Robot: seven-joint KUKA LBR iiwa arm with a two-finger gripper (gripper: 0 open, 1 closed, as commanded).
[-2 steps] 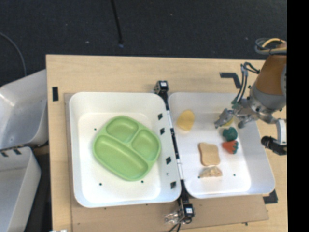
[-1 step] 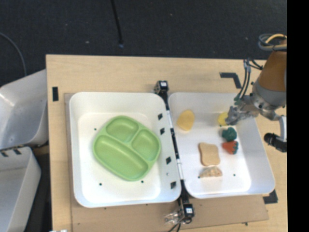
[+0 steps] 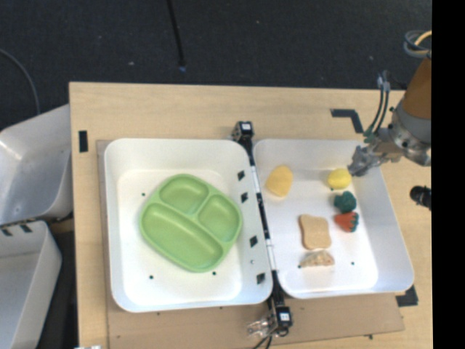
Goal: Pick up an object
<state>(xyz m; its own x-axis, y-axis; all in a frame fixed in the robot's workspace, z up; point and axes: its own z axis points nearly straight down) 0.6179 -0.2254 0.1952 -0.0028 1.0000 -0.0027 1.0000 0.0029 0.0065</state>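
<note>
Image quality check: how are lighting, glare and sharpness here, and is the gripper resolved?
Camera view: even, soft lighting, faint shadows; white bins nearly blown out; whole frame mildly soft; gripper small and blurred near the yellow object, finger state unreadable.

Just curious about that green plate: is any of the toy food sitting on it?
No, the green divided plate lies alone in the left bin, and the food pieces lie in the right bin.

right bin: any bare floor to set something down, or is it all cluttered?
Right bin: bare floor along the near-right side, past the bread slice and cracker; also a strip between the pale yellow piece and lemon. Crowded at the far right: lemon, green piece, strawberry, gripper.
</note>
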